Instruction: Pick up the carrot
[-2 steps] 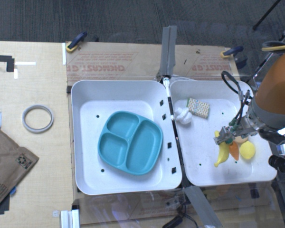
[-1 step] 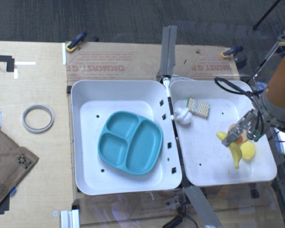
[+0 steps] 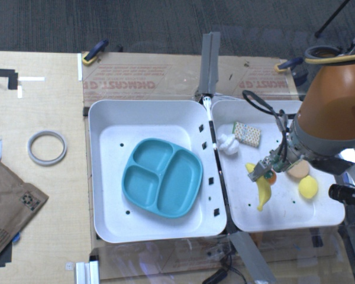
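Banana point(image 3: 263, 192) sits right under my hand point(image 3: 264, 171) by the carrot point(image 3: 272, 178), can't tell its state, so I might grab wrong.

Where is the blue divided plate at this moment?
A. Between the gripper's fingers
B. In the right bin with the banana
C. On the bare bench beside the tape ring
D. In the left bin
D: the blue divided plate lies flat on the floor of the left bin, while the banana and the gripper are over in the right bin.
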